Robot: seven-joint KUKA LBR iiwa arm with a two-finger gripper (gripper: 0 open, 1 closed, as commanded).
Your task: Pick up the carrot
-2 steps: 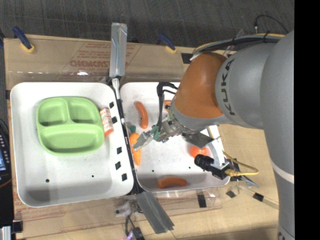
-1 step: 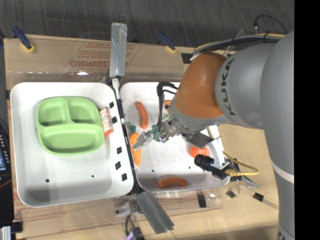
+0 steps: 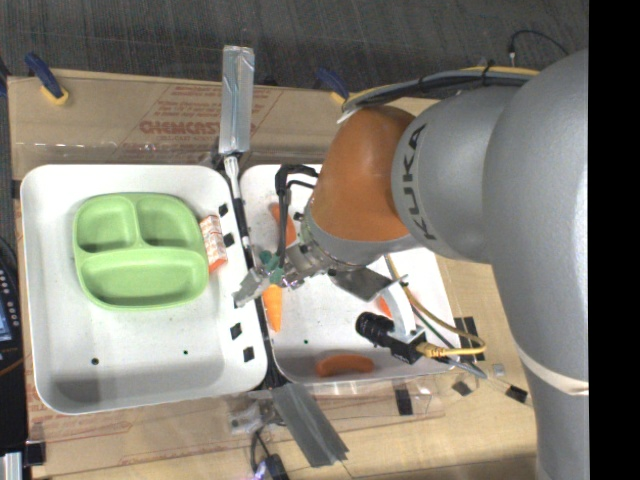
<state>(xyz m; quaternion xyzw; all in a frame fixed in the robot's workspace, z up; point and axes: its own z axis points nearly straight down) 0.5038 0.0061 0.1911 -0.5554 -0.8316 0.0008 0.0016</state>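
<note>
Against the left wall of the right bin (image 3: 310, 328), the pincer (image 3: 262, 280) is hanging low over the white floor. Whether it is released or clenched cannot be told from this slant.

- Carrot (image 3: 273, 308): lying lengthwise along that wall, its upper end sitting right at the pincer's tip and its body running away toward the view's bottom. Whether it is being grasped cannot be told.
- Orange-red oblong piece (image 3: 345, 365): lying below and to the right of the pincer, well apart from it, by the bin's near wall.
- Slim orange piece (image 3: 290, 230): showing just above the pincer, partly hidden by the wrist.
- Small orange-and-white packet (image 3: 212, 243): lying up and to the left of the pincer, in the left bin (image 3: 60, 368).
- Green divided tray (image 3: 140, 248): sitting farther left of the pincer, just beside the packet.
</note>
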